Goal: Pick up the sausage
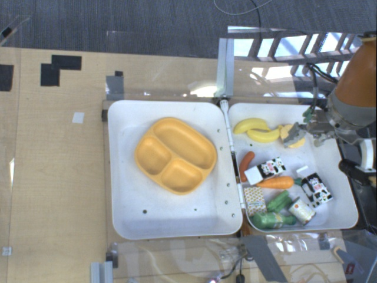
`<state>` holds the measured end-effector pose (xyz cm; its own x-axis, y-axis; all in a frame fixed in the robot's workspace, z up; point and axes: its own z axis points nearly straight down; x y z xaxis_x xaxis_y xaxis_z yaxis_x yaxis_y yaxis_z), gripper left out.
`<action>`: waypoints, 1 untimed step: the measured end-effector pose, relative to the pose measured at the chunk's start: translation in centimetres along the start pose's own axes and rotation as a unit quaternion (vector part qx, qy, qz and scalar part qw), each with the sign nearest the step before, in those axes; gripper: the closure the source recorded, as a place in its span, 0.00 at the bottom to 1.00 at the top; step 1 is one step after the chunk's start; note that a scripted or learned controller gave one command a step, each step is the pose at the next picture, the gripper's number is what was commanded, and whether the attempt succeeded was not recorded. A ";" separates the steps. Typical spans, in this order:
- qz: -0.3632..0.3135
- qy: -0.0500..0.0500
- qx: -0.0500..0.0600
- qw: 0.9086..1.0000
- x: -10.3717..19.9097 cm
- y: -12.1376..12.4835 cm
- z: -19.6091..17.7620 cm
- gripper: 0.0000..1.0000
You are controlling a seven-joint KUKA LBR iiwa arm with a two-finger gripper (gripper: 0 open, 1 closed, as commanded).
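**Sausage not yet lifted; pincer sits at the far side of the bin**

The sausage [245, 164] lies flat on the floor of the right bin [347, 217], close against that bin's left wall and about midway along it. Its lower end touches or slips just under a small black-and-white carton [265, 171]. Nothing grips it, so the pick is not done, and as far as this view shows it has not begun: the whole reach, the closing on the sausage and the lift are all left.

The pincer [306, 128] hangs over the far right part of the same bin, beside a pale yellow piece [293, 134] and well apart from the sausage. I cannot tell whether it is spread or pressed together, nor whether it touches that piece.

Counting outward in the right bin: one sausage, one carrot [275, 183] just below the carton, two bananas [257, 130] lying together near the far edge, and two black-and-white cartons, the second [315, 188] toward the right wall. Near the front edge sit a patterned packet [254, 197], two green items [272, 212] and a small whitish container [301, 211]; these overlap, so their count is a judgement.

The left bin [126, 205] holds one yellow divided plate [175, 155] with three compartments. There are two bins on the bench [53, 175] and one arm.
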<state>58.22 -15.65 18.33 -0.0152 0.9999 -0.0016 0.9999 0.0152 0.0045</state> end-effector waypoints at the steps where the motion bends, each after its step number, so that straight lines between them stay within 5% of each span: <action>1: -0.006 0.000 0.000 1.000 -3.2 -4.6 4.3 0.00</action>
<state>53.67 -18.94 14.03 -0.0266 0.9996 -0.0012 0.9996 0.0266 0.0047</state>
